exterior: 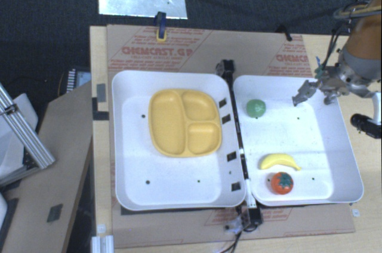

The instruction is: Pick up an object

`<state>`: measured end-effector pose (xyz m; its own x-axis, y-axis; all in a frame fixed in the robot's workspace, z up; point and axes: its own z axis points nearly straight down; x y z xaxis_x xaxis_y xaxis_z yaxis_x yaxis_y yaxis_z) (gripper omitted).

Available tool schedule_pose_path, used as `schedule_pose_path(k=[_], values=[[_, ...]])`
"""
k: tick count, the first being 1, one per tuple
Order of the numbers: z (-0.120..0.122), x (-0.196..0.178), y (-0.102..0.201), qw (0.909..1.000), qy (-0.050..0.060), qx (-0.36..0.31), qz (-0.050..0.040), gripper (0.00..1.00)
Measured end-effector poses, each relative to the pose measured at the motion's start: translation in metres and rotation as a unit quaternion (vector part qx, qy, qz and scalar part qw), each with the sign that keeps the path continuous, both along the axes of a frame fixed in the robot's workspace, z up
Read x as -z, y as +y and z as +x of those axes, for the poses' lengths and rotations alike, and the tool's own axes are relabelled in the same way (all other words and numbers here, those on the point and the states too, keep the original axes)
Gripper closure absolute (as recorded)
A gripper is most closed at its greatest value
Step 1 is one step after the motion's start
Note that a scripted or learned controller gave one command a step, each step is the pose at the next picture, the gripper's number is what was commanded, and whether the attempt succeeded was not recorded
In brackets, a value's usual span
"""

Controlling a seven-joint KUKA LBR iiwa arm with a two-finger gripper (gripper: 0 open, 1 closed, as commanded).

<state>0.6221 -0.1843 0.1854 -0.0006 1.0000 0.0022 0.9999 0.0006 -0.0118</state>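
In the right bin [334, 144] lie three objects: a small green ball [256, 107] near its back left, a yellow banana [279, 162] toward the front, and a red-orange tomato-like fruit [282, 183] just in front of the banana. My gripper [313, 98] hangs over the bin's back right part, right of the green ball and well apart from it. Its two fingers are spread open with nothing between them. The arm's orange band [364, 37] rises at the right edge.
The left bin [128, 144] holds a yellow divided plate [184, 122]. A black clip strip [234, 126] runs along the seam between the bins. Both bins rest on cardboard [197, 46].
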Motion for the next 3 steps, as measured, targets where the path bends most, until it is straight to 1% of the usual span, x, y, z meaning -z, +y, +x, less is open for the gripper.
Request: schedule_pose_path(k=[1, 2, 3], values=[[0.003, -0.008, 0.001, 1.0, -0.006, -0.002, -0.0013, 0.0], [-0.002, 0.04, -0.008, 1.0, -0.006, 0.0, -0.0014, 0.0], [0.002, 0.083, -0.012, 1.0, -0.006, 0.0, -0.0016, 0.0]])
